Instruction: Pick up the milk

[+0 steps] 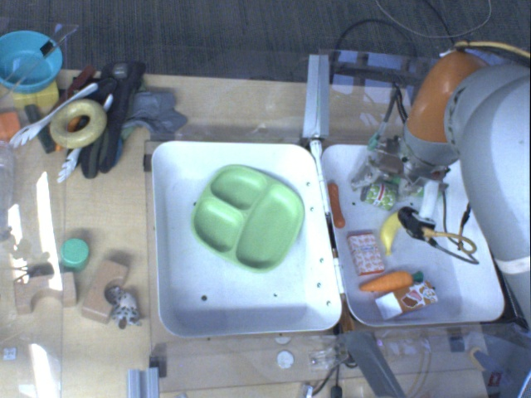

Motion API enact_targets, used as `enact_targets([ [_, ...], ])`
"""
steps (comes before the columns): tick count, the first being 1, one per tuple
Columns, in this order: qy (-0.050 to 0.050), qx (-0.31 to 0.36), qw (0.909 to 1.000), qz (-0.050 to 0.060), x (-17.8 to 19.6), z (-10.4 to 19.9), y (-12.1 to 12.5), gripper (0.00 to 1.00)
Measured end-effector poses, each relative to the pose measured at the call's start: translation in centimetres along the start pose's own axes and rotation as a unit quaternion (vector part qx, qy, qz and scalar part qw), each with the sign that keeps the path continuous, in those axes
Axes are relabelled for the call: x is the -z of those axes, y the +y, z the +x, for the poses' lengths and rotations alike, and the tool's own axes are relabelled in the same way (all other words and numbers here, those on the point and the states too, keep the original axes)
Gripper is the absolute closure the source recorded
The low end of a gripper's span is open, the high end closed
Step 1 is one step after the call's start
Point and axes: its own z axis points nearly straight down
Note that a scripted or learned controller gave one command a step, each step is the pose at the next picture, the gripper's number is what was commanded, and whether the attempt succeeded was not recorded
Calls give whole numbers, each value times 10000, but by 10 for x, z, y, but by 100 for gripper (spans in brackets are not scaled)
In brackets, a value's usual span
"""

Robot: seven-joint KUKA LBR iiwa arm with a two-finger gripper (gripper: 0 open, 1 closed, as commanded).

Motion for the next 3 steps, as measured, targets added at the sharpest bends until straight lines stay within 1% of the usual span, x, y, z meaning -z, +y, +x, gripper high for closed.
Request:
enact_targets([
  [1, 2, 45, 10000, -31, 13, 2, 2, 100],
  [2, -25, -47, 10000, -15, 1, 19, 21, 100],
  [3, 20, 863, 9962, -143, 4, 5, -48, 100],
])
